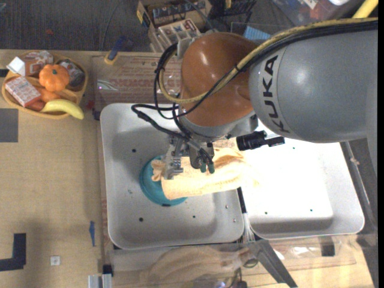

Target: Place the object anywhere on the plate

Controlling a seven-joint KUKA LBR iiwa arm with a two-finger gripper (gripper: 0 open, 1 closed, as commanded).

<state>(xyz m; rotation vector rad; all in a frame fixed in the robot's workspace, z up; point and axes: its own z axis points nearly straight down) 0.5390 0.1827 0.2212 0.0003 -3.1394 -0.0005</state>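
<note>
A small blue plate (pixel 155 188) lies on the floor of the left white bin (pixel 120 161). A long tan bread loaf (pixel 207 182) lies across it, left end on the plate, right end reaching toward the divider between the bins. My gripper (pixel 191 162) hangs straight above the loaf's upper edge, near its left half. Its two fingers (pixel 174 162) stand apart and open, one on each side of a gap, and the loaf lies below them rather than clamped between them. The arm's wrist hides the bin's back part.
The right white bin (pixel 300 191) sits beside the left one. A yellow bowl (pixel 12 98) of toy food with a banana (pixel 63 107) stands on the bench at the far left. A flat cardboard box (pixel 129 83) lies behind the left bin. Black cables (pixel 150 114) trail from the wrist.
</note>
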